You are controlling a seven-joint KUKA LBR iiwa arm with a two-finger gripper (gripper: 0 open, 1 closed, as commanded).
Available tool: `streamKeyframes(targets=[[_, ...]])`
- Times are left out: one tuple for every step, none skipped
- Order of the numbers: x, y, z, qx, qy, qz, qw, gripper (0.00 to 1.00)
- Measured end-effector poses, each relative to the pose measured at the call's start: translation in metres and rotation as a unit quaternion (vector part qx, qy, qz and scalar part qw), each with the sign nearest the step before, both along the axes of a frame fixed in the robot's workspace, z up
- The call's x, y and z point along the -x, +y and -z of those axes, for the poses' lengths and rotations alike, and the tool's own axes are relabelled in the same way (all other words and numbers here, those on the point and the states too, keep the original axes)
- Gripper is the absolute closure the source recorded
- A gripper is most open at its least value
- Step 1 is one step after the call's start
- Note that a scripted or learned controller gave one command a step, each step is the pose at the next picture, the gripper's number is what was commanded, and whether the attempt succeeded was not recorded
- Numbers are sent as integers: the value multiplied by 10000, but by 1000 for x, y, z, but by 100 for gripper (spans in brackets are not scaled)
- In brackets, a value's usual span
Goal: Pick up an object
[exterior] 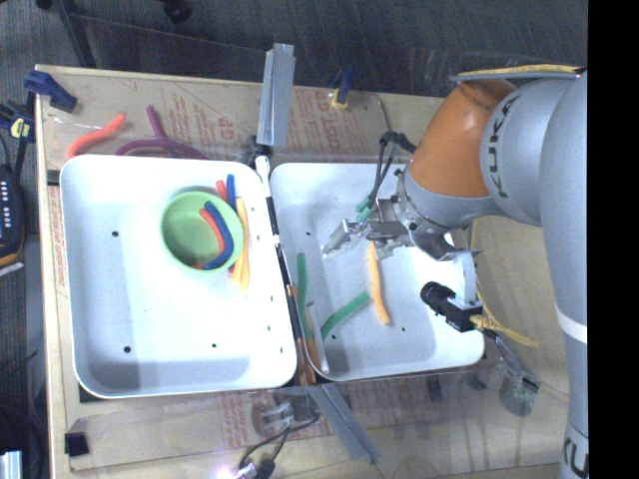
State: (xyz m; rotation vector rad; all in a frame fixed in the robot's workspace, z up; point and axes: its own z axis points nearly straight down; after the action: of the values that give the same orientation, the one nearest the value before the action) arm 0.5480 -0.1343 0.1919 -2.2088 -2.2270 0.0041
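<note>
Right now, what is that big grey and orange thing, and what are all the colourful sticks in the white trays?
That big thing is a robot arm. A computer program moves it. The picture comes from one camera fixed above the bench, looking down at a slant, and the arm reaches in from the right.

At the arm's end is a gripper, a metal hand with two fingers. It hangs over the right bin. I cannot tell if its fingers are open or shut, and I see nothing held between them.

In that bin lie an orange stick, a bent green stick and a straight green stick.

The left bin holds a green bowl with red, blue and yellow sticks across it.

The robot's job is to pick something up.
</note>
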Motion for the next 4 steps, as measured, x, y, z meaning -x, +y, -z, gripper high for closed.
streamKeyframes(targets=[[1,-44,97,12,-61,-76,10000,0],[68,-76,96,10,-64,661,9978,0],[68,-74,86,-25,-14,609,9981,100],[68,-74,86,-24,-15,609,9981,0]])
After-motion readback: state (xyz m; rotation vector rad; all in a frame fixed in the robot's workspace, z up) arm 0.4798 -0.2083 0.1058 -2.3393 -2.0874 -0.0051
